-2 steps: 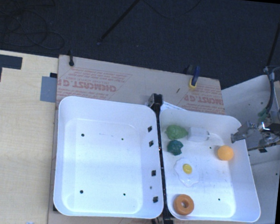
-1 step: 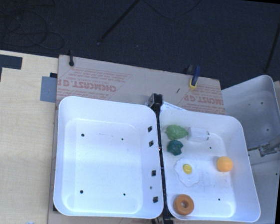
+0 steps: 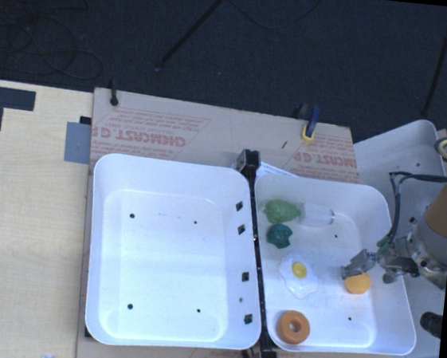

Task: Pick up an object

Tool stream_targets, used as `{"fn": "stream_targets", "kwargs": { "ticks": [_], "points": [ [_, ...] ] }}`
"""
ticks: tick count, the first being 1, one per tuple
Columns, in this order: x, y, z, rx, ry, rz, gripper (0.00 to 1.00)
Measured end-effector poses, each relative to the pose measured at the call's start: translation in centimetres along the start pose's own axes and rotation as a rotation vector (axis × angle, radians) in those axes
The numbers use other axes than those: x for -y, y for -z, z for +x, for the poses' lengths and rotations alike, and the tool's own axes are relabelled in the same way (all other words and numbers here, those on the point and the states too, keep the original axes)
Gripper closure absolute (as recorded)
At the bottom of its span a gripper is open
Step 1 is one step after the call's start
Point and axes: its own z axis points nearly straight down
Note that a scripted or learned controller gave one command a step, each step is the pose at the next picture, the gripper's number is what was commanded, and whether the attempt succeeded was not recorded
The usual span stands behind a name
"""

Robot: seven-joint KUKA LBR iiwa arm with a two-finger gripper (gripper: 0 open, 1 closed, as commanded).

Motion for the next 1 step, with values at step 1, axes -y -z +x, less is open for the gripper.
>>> {"fn": "stream_targets", "kwargs": {
  "ticks": [1],
  "points": [
    [-5.46,-7.83,-0.29,0.006,0.001,-0.014,0.0]
  ]
}}
